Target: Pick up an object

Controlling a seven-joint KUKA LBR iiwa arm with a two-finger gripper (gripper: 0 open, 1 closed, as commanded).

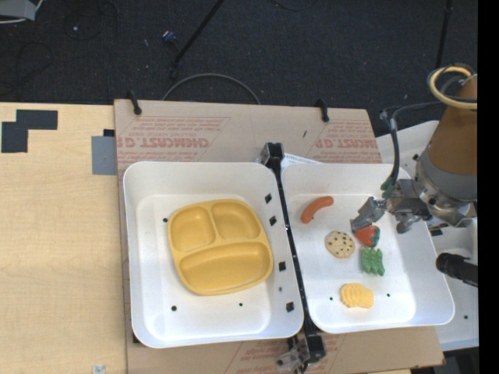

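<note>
Right now hand (369, 223) over red toy (368, 236) (lumpy, glossy), grip state unclear; round speckled cookie (339, 244) beside.

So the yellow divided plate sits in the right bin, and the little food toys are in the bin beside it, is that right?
Not quite. The camera view shows the yellow plate in the left bin. The food toys, such as the sausage and cookie, are in the bin beside it, the right bin.
</note>
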